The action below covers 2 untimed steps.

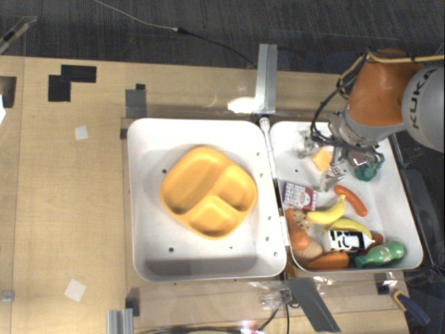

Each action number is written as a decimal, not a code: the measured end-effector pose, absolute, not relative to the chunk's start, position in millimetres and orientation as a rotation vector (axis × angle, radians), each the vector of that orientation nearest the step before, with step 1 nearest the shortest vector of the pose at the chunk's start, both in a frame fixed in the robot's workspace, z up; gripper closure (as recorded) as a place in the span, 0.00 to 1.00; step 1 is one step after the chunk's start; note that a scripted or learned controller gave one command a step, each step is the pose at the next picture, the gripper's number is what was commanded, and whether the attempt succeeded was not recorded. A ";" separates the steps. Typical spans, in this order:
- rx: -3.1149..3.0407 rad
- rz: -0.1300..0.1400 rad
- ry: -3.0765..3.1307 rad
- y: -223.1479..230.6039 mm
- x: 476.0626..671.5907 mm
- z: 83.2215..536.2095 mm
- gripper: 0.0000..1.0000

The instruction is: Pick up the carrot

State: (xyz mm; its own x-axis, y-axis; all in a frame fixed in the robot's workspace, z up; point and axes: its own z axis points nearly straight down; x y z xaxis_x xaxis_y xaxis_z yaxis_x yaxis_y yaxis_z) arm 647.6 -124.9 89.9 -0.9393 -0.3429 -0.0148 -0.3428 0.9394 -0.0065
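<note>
The carrot (pixel 350 199) is a small orange-red tapered piece lying slantwise in the middle of the right bin (pixel 407 218). My gripper (pixel 332 168) hangs low over the back half of that bin, just up and left of the carrot, beside a pale yellow wedge (pixel 320 160). Nothing can be seen held in it. The orange band of the arm (pixel 375 92) rises behind it toward the right.
Near the carrot lie a banana (pixel 327 215), a teal toy (pixel 366 170), a pink card (pixel 299 197), a black-and-white bottle (pixel 348 240), a green toy (pixel 381 254) and an orange-red sausage shape (pixel 327 260). The left bin (pixel 149 256) holds a yellow divided tray (pixel 208 191).
</note>
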 end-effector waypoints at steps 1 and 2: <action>-0.547 -0.010 3.066 -123.5 651.2 104.5 1.00; -0.893 -0.014 2.991 -94.9 674.3 93.3 1.00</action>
State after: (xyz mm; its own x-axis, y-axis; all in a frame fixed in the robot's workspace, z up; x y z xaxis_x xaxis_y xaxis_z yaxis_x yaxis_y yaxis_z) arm 674.3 -94.9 93.3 -0.8361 -0.5483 -0.0170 -0.5481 0.8363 -0.0146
